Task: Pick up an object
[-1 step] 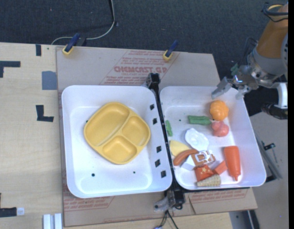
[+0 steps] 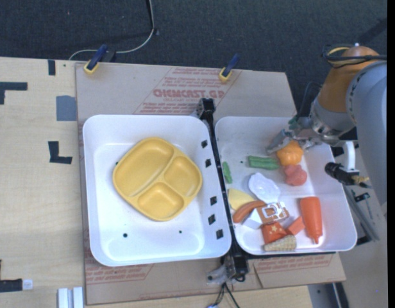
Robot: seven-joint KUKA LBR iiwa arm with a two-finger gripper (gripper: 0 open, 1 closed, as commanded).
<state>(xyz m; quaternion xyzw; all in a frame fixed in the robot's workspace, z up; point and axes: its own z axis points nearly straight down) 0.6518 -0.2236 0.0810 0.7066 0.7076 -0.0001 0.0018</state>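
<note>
Although the claw (image 2: 284,141) has reached into the right bin (image 2: 239,133), you cannot yet count the pick as done. You see it low over the bin's upper part, metal fingers spread to a moderate gap, with a small orange fruit (image 2: 289,154) sitting right at its tips, touching or nearly so. Whether the fruit is truly between the fingers or merely just below them you cannot tell from this slant, so treat it as not yet gripped. Just beyond the fruit lies a pinkish round piece (image 2: 296,176), and to the claw's lower left a green bean-like piece (image 2: 263,163). Farther from the claw sit a white piece (image 2: 264,187) and an orange carrot (image 2: 312,218). Well away from the claw, the left bin (image 2: 98,191) holds a yellow divided plate (image 2: 157,178). What remains, in your judgement: closing on the fruit and lifting it clear.
</note>
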